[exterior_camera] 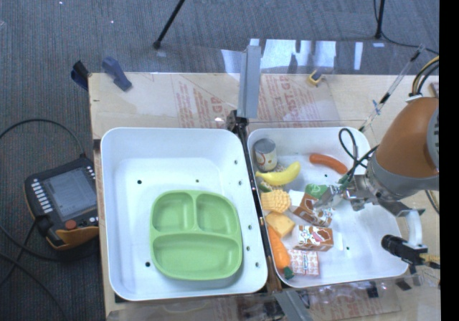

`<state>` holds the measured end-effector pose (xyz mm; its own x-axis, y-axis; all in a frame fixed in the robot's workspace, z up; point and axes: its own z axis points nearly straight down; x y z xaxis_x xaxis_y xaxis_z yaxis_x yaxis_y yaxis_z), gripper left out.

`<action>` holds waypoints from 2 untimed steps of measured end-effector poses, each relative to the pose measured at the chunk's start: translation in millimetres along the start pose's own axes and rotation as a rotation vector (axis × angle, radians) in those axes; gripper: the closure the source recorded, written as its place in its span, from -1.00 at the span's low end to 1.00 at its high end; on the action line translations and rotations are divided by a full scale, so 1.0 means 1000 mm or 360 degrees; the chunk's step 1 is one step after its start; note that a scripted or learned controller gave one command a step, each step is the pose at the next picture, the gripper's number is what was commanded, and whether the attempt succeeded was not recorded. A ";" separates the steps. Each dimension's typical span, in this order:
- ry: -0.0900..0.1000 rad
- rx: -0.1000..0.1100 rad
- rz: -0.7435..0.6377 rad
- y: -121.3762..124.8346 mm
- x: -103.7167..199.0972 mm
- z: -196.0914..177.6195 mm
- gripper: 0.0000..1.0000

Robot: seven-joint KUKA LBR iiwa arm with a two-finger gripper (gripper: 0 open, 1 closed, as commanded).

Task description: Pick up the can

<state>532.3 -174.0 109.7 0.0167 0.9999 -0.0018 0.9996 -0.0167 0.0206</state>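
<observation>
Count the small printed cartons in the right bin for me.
3. One brown printed carton lies mid-bin near the gripper, one red-and-white carton lies below it, and one pink carton sits by the front wall. Others may be hidden under the arm.

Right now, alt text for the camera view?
The arm's tool hangs over the right bin among toy food, apart from the can upright at that bin's back left corner. The left bin holds a green divided plate.

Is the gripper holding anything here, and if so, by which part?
Cannot be told: the gripper is low in the right bin, too blurred. The can stands apart, untouched.
</observation>
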 end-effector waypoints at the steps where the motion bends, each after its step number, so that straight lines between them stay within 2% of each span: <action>1: 0.0007 0.0037 -0.0066 -0.056 -0.037 -0.025 -1.00; 2: 0.0009 0.0037 -0.0230 -0.055 0.017 -0.086 -1.00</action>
<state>476.3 -156.2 194.6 -0.1278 0.9918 0.0023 0.9918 0.1278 -0.0028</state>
